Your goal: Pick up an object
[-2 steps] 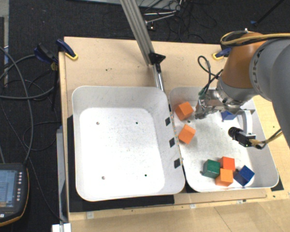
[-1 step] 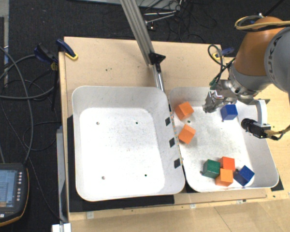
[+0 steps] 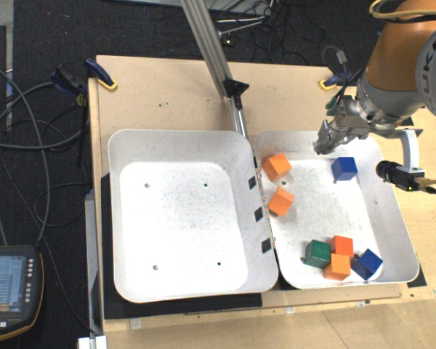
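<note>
I read the gripper (image 3: pixel 325 145) low over the far edge of the right bin (image 3: pixel 392 217), near its back rim; the fingers are a dark cluster against the white and I cannot tell whether they stand wide or narrow. I see nothing between them.

Nearest candidate: a blue cube (image 3: pixel 344 169), just to the camera's right of the gripper and slightly nearer the camera, apart from it, resting on the bin floor.

Further left in the same bin, close to the wall shared with the other bin: an upper orange cube (image 3: pixel 277 166), and a second orange cube (image 3: pixel 280 201) just below it, the two near each other but apart.

At the near edge of the right bin I note a tight cluster: a green cube (image 3: pixel 319 253), an orange-red cube (image 3: pixel 342 245) beside it, another orange cube (image 3: pixel 338 265) in front, and a dark blue cube (image 3: pixel 366 263) at the cluster's right. They appear to touch one another.

The left bin (image 3: pixel 131 195) sits alongside, speckled white. Both bins rest on the tan surface (image 3: pixel 167 93). A metal strut (image 3: pixel 211 42) slants across the far side. Cables and a teach pendant (image 3: pixel 7 289) lie on the floor at the left.
</note>
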You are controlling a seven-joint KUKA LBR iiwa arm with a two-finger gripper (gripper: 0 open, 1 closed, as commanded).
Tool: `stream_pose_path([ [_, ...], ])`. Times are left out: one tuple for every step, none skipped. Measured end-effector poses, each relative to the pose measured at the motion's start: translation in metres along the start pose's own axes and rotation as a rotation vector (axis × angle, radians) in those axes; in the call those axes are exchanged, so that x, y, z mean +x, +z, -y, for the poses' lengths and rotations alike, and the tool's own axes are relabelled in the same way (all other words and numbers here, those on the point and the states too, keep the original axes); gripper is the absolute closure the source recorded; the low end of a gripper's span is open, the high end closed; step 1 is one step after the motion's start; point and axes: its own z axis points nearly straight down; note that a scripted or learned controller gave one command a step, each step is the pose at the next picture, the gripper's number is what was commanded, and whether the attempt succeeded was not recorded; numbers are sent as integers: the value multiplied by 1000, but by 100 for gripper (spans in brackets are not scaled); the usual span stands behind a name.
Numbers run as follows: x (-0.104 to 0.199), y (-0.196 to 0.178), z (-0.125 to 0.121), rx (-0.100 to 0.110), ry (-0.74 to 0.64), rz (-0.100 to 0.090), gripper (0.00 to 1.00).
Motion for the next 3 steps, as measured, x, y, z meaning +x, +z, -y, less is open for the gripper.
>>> stream_pose_path([
  [0,-54,-2,1,0,0,100],
  [58,-32,0,10,-5,-3,100],
  [121,-17,5,11,-6,-4,100],
])
